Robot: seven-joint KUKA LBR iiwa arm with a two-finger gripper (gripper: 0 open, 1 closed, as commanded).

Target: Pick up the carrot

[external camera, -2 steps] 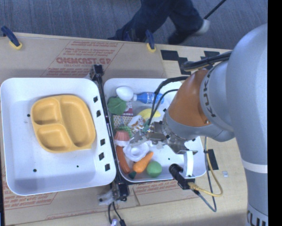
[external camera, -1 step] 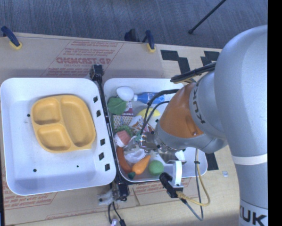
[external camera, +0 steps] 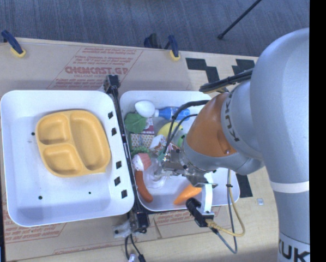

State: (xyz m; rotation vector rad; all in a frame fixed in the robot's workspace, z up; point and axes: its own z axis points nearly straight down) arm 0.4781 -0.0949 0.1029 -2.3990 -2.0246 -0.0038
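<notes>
The carrot [external camera: 188, 194] is an orange wedge lying near the front wall of the right bin [external camera: 228, 192], partly under the arm. My gripper [external camera: 168, 169] hangs low in that bin, just up and left of the carrot, over a pile of toy food. The orange-banded wrist [external camera: 209, 132] covers most of it from above. I see nothing held in it.
The right bin also holds a brown sausage [external camera: 142, 186] at its front left, a red piece [external camera: 143, 161], a green item [external camera: 134, 122], a white egg [external camera: 145, 108], a blue item [external camera: 167, 113] and a yellow piece [external camera: 167, 129]. A yellow divided plate [external camera: 73, 142] lies in the left bin [external camera: 21, 201].
</notes>
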